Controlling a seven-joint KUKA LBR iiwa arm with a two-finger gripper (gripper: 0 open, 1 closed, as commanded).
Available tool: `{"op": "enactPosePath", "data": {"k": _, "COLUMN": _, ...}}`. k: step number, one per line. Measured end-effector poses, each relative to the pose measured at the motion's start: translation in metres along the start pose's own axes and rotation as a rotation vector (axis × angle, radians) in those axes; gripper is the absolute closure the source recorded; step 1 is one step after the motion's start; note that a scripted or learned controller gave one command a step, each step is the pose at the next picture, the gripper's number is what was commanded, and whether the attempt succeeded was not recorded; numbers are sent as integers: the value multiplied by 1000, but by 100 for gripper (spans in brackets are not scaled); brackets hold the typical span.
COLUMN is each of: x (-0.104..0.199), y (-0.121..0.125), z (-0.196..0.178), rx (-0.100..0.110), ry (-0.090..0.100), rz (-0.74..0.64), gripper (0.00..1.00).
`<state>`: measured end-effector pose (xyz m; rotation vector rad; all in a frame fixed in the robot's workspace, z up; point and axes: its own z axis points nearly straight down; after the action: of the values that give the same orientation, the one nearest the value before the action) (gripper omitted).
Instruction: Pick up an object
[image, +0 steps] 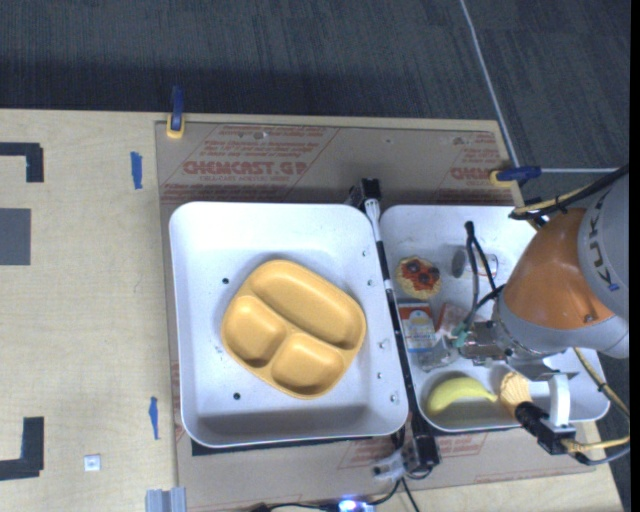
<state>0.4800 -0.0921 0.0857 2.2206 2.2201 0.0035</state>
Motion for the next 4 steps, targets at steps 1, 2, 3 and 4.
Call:
{"op": "enactPosePath", "data": {"k": 1, "x": -1, "y": 2, "z": -11, "rx": -7, "ry": -2, "rz": 0, "gripper": 100}}
{"op": "enactPosePath", "data": {"k": 2, "x": 0, "y": 2, "z": -11, "rx": -7, "ry": -2, "rz": 0, "gripper": 0}}
{"op": "enactPosePath", "data": {"k": 3, "x": 1, "y": 0, "z": 0, "rx": 1, "ry": 0, "rz": 0, "gripper": 0}}
{"op": "enactPosePath", "data": {"k": 4, "x": 1, "y": 0, "z": 0, "rx": 1, "ry": 0, "rz": 0, "gripper": 0}}
